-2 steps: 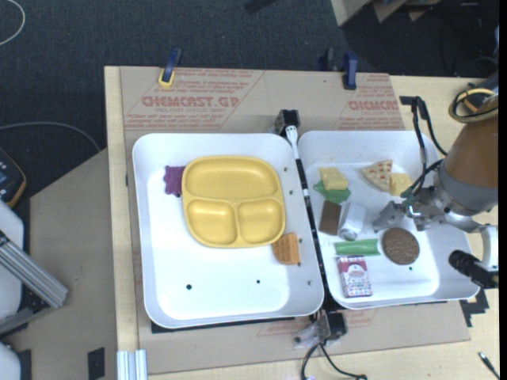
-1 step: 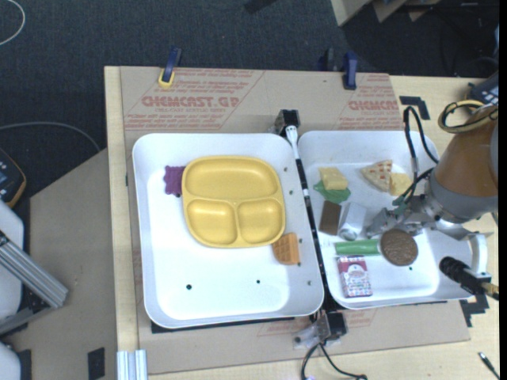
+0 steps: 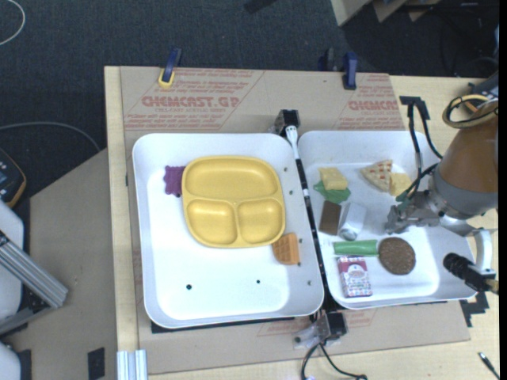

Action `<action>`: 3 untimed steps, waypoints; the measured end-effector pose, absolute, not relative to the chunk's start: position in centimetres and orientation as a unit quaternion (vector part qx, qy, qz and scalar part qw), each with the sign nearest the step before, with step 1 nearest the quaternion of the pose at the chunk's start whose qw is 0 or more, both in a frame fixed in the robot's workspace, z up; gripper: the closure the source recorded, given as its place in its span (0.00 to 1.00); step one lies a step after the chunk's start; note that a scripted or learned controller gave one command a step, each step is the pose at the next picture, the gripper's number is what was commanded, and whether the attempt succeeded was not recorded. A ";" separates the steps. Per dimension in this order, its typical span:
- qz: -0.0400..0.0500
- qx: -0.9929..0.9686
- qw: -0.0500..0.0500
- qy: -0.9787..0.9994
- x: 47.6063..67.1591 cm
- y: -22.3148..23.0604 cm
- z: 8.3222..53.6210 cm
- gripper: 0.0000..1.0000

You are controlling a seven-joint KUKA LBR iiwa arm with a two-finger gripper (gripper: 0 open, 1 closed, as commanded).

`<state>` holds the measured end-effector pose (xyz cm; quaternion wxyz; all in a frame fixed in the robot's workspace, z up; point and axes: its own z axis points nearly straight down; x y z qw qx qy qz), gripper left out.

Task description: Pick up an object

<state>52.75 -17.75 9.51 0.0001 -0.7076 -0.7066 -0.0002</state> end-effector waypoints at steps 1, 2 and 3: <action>0.000 -0.707 -0.002 -0.707 52.8 -18.1 13.7 1.00; -0.001 -0.707 -0.004 -0.708 52.9 -18.0 20.1 1.00; -0.001 -0.707 -0.003 -0.708 53.0 -18.0 22.6 1.00</action>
